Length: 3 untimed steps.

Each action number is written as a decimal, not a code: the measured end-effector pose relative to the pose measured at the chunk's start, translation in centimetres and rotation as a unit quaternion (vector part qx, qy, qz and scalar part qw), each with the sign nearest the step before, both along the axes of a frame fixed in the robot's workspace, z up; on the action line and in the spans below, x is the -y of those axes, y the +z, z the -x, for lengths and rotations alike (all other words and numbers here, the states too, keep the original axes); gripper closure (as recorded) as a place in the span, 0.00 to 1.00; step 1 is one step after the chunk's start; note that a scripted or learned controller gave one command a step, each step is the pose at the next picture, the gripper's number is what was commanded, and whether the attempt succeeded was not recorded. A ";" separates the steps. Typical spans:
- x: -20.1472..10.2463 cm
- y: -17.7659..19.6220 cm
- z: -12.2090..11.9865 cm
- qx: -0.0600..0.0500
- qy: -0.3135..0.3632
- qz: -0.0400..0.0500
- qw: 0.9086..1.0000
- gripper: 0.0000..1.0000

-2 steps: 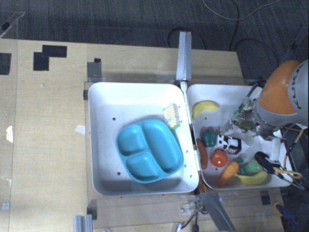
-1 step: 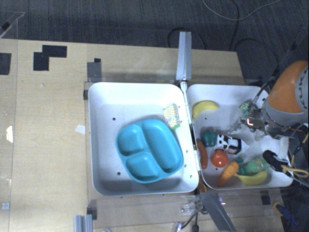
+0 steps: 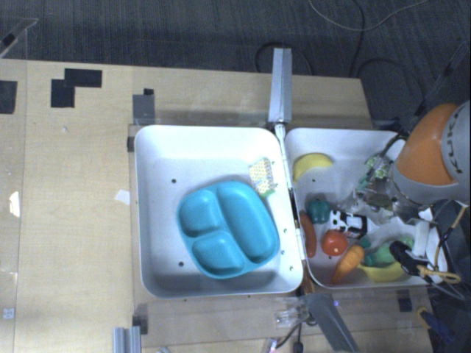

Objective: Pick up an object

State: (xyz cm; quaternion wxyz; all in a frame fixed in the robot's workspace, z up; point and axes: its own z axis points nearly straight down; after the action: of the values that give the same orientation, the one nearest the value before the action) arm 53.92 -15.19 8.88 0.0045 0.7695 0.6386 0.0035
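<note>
The gripper (image 3: 352,223) is lowered into the right bin (image 3: 346,142) among toy foods beside a tomato (image 3: 333,243); its finger state cannot be told.

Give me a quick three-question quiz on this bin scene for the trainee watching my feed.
1. True or false: the blue divided plate lies in the left bin.
2. Multiple choice: which bin does the arm's gripper hang over? A) left bin B) right bin C) neither, it is over the bench.
3. Fill in: the yellow round object sits near the ____ corner of the right bin, as the camera sees it.

Key
1. True.
2. B; it is above the clutter there, near the black-and-white toy and the red ball.
3. Upper left, close to the wall shared with the left bin.
</note>
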 end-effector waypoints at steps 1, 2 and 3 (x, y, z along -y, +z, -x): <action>4.3 7.8 -4.2 -0.005 -0.010 -0.001 1.000 0.00; 4.3 0.5 -9.0 -0.004 -0.023 -0.001 1.000 0.00; 4.1 1.6 -9.1 -0.004 -0.019 0.000 1.000 1.00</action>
State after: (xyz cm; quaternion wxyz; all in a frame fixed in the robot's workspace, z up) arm 63.05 -19.28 10.43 0.0016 0.7817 0.6236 0.0005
